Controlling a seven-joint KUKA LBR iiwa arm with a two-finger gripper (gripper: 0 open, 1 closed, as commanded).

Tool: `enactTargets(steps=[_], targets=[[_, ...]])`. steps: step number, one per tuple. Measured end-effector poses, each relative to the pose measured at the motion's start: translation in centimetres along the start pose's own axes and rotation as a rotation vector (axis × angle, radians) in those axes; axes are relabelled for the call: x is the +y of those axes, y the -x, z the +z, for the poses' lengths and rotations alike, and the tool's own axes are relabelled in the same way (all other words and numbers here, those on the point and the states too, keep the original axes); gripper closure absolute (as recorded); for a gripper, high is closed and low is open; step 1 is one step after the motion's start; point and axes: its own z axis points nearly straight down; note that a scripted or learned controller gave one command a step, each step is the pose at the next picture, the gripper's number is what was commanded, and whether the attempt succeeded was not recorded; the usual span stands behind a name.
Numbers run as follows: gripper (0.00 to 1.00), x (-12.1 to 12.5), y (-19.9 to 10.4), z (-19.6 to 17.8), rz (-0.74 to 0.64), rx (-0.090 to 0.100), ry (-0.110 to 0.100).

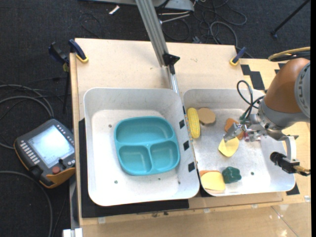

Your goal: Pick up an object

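Now | pincer over right bin, grip state unclear | yellow slice beneath: light, smooth, thin; grip across its edges.

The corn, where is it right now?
The corn lies in the right bin, along its left wall, beside the tan cookie and across that wall from the teal tray.

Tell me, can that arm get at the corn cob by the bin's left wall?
Probably yes. The corn cob lies uncovered beside the divider, and the gripper hovers nearby in that bin. The wall might crowd one finger.
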Motion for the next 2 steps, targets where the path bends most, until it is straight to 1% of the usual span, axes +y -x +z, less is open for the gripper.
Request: enactTargets(steps=[1, 2], targets=[[1.0, 0.2, 0.0, -1.4, -0.001, 0.0, 0.006], [1.0, -0.6, -0.2, -6.5, -0.001, 0.002, 0.001]])
